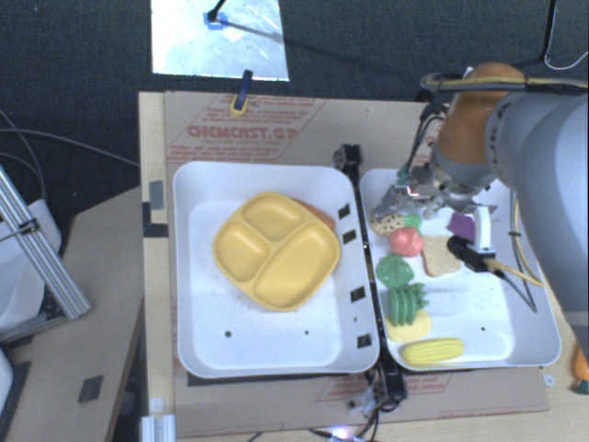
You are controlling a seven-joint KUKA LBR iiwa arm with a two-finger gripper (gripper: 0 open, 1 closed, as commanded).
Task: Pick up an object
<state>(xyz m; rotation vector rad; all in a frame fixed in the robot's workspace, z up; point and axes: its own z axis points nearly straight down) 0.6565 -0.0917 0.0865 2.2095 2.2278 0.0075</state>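
The task is judged to be at an early stage: no object is seen lifted, and all of the toy food rests on the floor of the right shallow white plastic bin (529,334). The end effector (411,194) is lowered into the far left corner of this bin, but it is blurred and partly covered by the grey arm (543,155), so it cannot be told whether it is open or closed. A brown speckled cookie-shaped toy (386,216) lies just beside it, possibly touching, and a round red tomato toy (405,241) lies near, a little closer to the camera. A yellow plastic corn cob (433,349) lies well apart, at the near wall. The grasp and the lift are left to be done.
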